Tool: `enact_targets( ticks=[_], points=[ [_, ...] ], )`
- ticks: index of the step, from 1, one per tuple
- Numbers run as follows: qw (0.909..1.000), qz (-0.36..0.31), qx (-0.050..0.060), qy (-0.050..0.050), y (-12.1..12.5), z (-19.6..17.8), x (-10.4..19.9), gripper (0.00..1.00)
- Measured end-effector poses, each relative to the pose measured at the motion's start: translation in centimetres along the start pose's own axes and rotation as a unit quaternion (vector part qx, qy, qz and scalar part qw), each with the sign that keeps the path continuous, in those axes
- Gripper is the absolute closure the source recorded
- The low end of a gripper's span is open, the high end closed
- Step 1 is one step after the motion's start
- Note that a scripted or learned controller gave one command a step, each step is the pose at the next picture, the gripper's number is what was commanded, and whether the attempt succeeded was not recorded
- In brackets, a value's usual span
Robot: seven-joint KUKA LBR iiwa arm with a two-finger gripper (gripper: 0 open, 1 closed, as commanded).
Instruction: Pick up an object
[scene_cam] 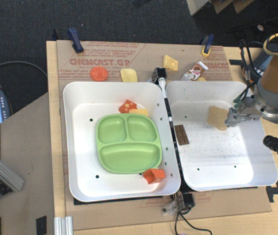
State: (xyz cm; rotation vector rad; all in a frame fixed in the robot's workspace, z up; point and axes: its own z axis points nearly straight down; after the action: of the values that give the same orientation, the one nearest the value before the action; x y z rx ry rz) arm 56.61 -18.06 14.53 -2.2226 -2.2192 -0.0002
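Observation:
A tan, bread-like slice (pixel 216 117) lies in the right bin (pixel 217 170), towards its back. My gripper (pixel 234 116) is low in that bin, right against the slice's right edge. The grey arm with its orange band (pixel 276 77) comes in from the right. In the left bin (pixel 77 131) a green divided plate (pixel 128 143) fills the middle. A red piece (pixel 127 106) and a pale yellow piece (pixel 139 112) lie at its far rim, and an orange block (pixel 153 176) lies at its near rim. A small brown bar (pixel 180 134) rests on the ridge between the bins.
Behind the bins, on the cardboard, lie a red disc (pixel 99 73), a yellow piece (pixel 128 75), a yellow wedge (pixel 170 62), a red-and-white packet (pixel 194 72) and a black item (pixel 159 74). Blue clamps (pixel 75 39) (pixel 207 44) hold the board's far edge.

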Motion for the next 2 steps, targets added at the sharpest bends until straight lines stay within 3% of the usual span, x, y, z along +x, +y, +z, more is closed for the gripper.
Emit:
enact_targets(
  ticks=[1, 2],
  points=[
    [1.0000, -0.001, 0.001, 0.000, 0.1, 0.3, 0.0, 0.00],
    [1.0000, -0.001, 0.000, 0.006, -6.7, 6.0, -4.0, 0.00]
  ],
)
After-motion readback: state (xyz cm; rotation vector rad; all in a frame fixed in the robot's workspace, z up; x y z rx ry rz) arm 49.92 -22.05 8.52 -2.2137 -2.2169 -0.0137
